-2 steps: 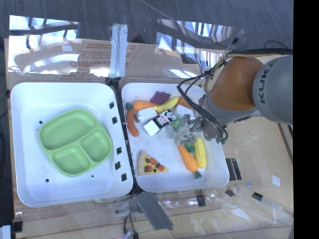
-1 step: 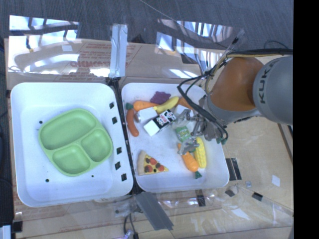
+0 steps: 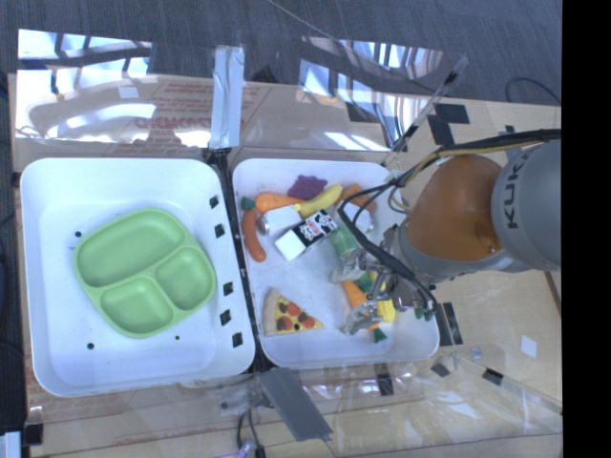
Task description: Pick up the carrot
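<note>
A small orange carrot [image 3: 354,293] lies in the right bin [image 3: 315,351], right of centre near the front. My gripper [image 3: 351,300] is low over it, reaching in from the right. Its two silvery fingers [image 3: 343,275] stand apart, one on each side of the carrot, so it is open. A yellow corn piece [image 3: 385,309] and a green bit [image 3: 378,333] sit just under the wrist. Part of the carrot is hidden by the gripper's body.
The right bin also holds a pizza slice [image 3: 288,315], a long orange-red sausage [image 3: 253,236], a banana [image 3: 321,198], a purple piece [image 3: 307,185], a white block [image 3: 289,244] and a black-and-white carton [image 3: 317,226]. A green divided plate [image 3: 143,271] lies in the left bin [image 3: 48,351].
</note>
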`<action>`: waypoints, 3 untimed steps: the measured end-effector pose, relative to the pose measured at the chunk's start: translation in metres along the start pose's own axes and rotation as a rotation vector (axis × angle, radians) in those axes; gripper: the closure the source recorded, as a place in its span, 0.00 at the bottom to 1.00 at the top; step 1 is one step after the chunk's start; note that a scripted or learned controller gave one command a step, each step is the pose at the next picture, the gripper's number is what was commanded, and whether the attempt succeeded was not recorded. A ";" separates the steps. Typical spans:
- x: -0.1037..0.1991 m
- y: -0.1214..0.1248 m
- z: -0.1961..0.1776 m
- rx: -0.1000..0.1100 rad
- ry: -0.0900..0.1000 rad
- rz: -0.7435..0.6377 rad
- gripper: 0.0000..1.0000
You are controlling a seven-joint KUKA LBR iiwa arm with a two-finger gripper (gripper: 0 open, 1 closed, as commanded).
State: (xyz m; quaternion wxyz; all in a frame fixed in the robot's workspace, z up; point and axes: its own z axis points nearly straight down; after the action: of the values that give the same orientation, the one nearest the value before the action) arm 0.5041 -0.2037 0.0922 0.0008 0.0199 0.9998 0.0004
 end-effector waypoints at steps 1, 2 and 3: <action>-0.003 0.002 -0.012 0.001 -0.005 -0.008 1.00; 0.026 -0.007 -0.030 0.000 0.003 -0.306 1.00; 0.001 0.029 -0.021 0.000 0.001 0.036 1.00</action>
State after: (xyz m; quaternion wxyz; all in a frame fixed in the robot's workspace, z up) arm 0.5039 -0.1749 0.1135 0.0005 0.0380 0.9993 0.0005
